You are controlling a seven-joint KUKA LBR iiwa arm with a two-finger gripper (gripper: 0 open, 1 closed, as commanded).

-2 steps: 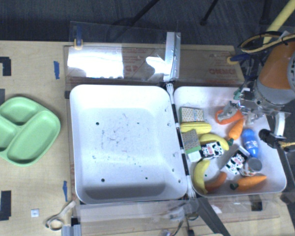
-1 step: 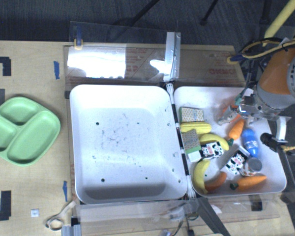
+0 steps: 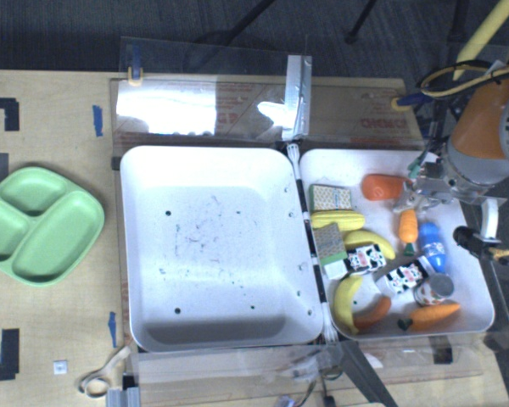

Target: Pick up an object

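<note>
The gripper point(image 3: 417, 185) is hanging over the far right part of the right bin point(image 3: 483, 308), just beside an orange ball-like object point(image 3: 380, 186) and above a small carrot point(image 3: 407, 225). How wide the tool is standing I cannot tell. The left bin point(image 3: 153, 172) is lying beside it.

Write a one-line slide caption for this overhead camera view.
Grey arm's gripper reaches into the right bin crowded with toy food, near an orange carrot and blue bottle.
</note>
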